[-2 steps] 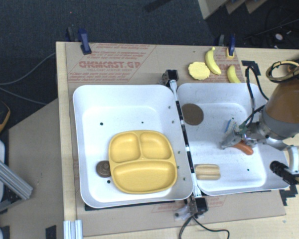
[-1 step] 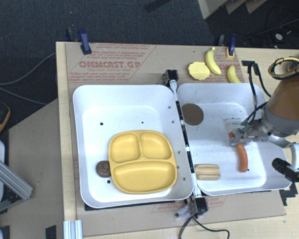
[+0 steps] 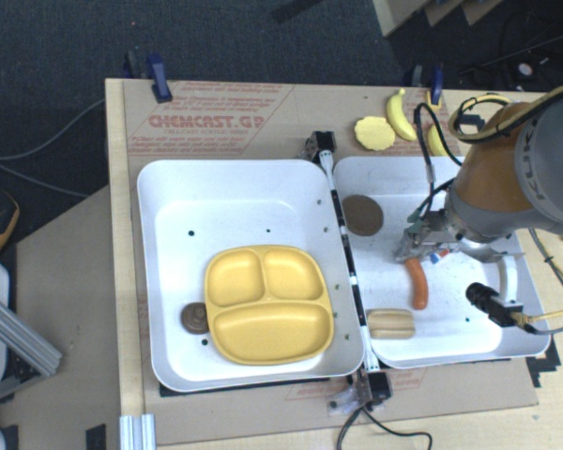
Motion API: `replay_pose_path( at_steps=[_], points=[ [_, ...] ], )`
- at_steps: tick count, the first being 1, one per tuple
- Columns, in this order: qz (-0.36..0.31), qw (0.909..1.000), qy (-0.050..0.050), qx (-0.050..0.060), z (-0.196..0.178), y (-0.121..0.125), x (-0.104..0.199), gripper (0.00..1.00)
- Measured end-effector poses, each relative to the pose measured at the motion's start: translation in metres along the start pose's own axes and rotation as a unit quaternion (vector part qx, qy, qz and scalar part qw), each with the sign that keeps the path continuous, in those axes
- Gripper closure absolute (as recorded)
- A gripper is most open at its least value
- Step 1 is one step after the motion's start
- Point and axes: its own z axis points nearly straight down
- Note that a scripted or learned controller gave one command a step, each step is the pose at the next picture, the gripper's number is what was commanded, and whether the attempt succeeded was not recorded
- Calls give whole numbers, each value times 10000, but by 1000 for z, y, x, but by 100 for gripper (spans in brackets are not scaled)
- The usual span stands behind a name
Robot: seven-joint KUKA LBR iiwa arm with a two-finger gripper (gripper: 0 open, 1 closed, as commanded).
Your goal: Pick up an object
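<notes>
One gripper (image 3: 424,247) hangs just above a sausage (image 3: 418,283) in the right bin (image 3: 469,337); jaw opening unclear. Closing off-centre could roll it away.

Bench (image 3: 216,120): two white bins (image 3: 169,195), banana (image 3: 401,115).

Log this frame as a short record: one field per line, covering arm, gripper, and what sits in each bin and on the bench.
arm: grey arm with orange band, reaching over the right bin
gripper: gripper low in right bin, just above the sausage
right bin: orange sausage, brown disc, tan block
left bin: yellow divided plate, small brown disc at its left edge
bench behind bins: banana, yellow piece
held: nothing seen between fingers
</notes>
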Motion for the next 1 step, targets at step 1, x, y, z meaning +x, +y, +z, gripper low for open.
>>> replay_pose_path(
  at_steps=[1],
  points=[
    [-2,10000,0,-38,-106,-11,56,100]
  ],
)
